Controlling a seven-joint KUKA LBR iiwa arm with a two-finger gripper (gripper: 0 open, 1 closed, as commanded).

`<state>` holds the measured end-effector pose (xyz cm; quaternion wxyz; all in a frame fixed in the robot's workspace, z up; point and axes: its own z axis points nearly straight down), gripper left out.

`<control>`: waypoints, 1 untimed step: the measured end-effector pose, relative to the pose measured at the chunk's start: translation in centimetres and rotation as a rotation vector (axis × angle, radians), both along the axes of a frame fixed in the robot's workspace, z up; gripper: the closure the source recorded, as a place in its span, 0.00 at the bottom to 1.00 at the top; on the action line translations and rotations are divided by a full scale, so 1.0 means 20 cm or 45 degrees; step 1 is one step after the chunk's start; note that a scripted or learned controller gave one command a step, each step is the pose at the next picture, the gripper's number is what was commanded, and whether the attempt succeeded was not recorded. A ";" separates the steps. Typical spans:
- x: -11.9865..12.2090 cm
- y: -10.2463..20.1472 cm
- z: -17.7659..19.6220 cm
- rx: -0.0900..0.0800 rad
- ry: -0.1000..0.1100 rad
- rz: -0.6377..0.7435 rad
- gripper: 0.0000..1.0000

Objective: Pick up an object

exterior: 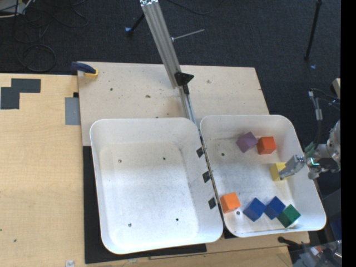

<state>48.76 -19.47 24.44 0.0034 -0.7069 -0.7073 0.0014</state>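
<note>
In the right bin, the claw sits against the yellow block; whether it is clenched cannot be told. Purple, orange, blue and green blocks lie nearby.

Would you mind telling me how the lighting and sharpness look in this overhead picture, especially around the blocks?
Camera view: lighting is even and soft, with no glare on the white bins; the blocks cast only faint shadows; the purple block and green block are slightly soft-edged; the hand by the yellow block looks blurred; the floor behind is dark.
</note>
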 end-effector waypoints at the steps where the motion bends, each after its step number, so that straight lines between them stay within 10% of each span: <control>1: 0.00 0.00 0.01 -0.002 -0.005 -0.003 0.00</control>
